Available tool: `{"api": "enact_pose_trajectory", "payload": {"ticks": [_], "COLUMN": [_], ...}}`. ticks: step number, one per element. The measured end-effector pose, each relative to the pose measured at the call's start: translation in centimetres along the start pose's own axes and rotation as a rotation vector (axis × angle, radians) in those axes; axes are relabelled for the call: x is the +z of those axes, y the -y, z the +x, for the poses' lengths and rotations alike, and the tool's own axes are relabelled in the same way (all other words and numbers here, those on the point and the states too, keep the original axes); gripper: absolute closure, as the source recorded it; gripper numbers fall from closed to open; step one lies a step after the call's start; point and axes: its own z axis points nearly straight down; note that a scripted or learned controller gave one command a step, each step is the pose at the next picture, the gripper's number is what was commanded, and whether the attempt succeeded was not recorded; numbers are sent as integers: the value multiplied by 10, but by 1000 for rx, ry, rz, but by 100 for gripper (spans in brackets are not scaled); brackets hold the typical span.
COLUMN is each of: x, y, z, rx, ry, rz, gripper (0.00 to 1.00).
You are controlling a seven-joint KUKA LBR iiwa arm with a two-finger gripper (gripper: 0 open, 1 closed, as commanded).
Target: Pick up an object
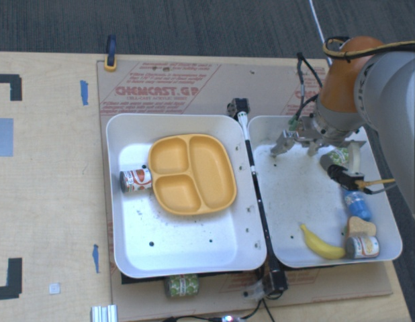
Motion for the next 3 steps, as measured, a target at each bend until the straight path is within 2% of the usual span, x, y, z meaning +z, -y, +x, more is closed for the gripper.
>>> {"api": "enact_pose_trajectory", "payload": {"ticks": [1, 2, 3], "x": [1, 1, 1], "y": [-16, -16, -16], "z": [1, 25, 24], "rx": [-1, 0, 0], "ry": [-1, -2, -2], "rz": [2, 6, 7], "gripper": [0, 0, 0]}}
